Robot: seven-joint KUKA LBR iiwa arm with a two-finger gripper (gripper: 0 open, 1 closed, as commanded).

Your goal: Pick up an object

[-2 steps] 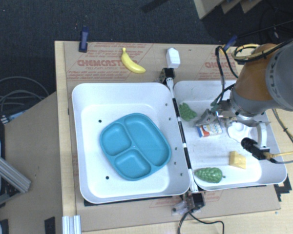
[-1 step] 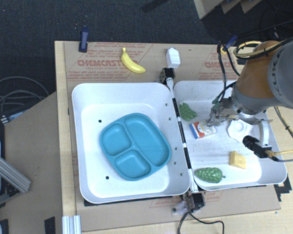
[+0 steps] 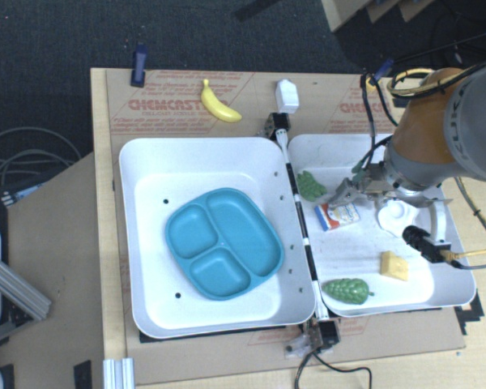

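The right bin (image 3: 437,298) holds several small items: a red, white and blue packet (image 3: 338,215), a dark green leafy piece (image 3: 309,186), a bumpy green cluster (image 3: 346,290), a yellow block (image 3: 394,266) and a white round piece (image 3: 393,215). My gripper (image 3: 345,194) hangs low over the upper middle of this bin. It sits just above the packet and to the right of the leafy piece. The grey wrist and orange band (image 3: 425,128) cover the bin's upper right. I see nothing held.
A blue divided plate (image 3: 221,241) lies in the left bin (image 3: 146,177). On the bench behind the bins are a yellow banana (image 3: 219,104), a small white block (image 3: 287,96) and a blue item (image 3: 138,65). Cables trail along the right bin's right side.
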